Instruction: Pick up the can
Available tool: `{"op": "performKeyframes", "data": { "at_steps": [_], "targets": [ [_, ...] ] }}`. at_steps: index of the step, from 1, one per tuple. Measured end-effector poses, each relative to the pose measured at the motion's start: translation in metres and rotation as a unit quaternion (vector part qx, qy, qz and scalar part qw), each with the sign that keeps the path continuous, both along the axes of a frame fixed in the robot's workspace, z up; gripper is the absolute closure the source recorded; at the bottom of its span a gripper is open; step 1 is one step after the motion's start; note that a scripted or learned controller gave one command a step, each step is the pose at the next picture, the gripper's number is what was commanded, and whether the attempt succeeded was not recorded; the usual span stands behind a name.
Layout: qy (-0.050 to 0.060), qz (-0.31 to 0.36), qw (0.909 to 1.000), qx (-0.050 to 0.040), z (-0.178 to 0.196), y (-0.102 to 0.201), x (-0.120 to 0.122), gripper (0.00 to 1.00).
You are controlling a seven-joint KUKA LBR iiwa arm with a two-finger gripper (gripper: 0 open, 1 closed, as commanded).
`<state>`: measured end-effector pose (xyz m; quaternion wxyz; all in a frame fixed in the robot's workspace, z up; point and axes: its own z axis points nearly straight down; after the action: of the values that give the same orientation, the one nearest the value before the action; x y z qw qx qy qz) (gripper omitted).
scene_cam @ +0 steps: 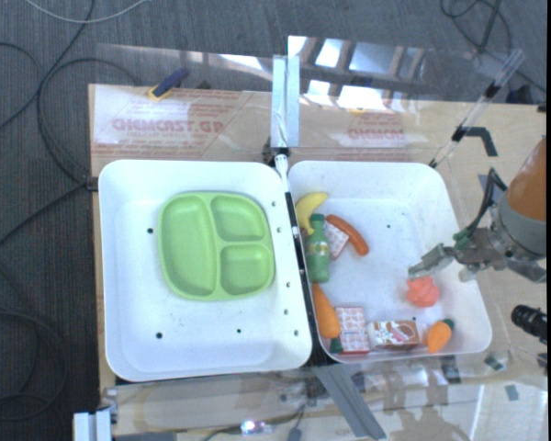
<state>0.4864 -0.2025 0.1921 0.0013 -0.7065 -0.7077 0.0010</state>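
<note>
Gripper hung over the right bin, can not yet lifted

From my remote station I watched the grey two-finger gripper (pixel 438 263) hover with fingers spread wide and nothing between them, just above the round reddish-orange toy (pixel 423 291) in the shallow white right-hand bin (pixel 386 177). I could not pick out a can with certainty; the small red-and-white printed container (pixel 353 329) lying near the front wall, beside a boxy carton (pixel 394 334), was my best guess. By my reading, approach, grasp and lift all remained.
</note>
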Motion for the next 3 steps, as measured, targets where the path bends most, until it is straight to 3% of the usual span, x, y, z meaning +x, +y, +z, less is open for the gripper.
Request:
{"op": "performKeyframes", "data": {
  "at_steps": [1, 2, 3],
  "targets": [
    [-0.007, 0.002, 1.0000, -0.0019, -0.102, 0.043, 0.017, 0.00],
    [-0.009, -0.056, 0.9983, 0.0088, -0.100, -0.007, 0.008, 0.00],
    [-0.010, -0.058, 0.9983, 0.0027, -0.092, -0.010, 0.008, 1.00]
  ]
}}
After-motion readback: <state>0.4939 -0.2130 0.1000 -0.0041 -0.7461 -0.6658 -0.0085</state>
